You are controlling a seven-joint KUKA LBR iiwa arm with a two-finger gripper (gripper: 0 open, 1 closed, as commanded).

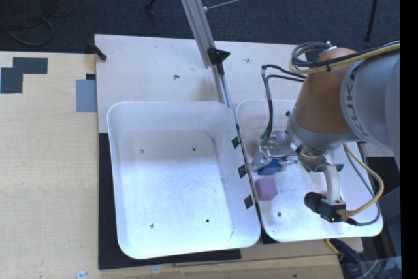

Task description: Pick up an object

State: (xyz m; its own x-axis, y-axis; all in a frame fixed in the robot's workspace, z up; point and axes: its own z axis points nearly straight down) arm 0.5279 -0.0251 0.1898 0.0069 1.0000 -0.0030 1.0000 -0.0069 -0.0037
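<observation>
My gripper (268, 160) is low in the right bin (313, 222), close to the bin's left wall. A blue object (269, 167) lies right at the fingertips; whether it sits between them is hidden by the wrist. A pale purple block (266, 189) rests on the bin floor just in front of the gripper, apart from it. The orange band and grey arm (333, 108) cover the back half of the right bin.
The left bin (124, 121) is beside the right one, with small dark specks on its floor. A slanted metal rail (196, 16) runs from the top down to the divider between the bins. A black cable fitting (324, 206) hangs under the wrist.
</observation>
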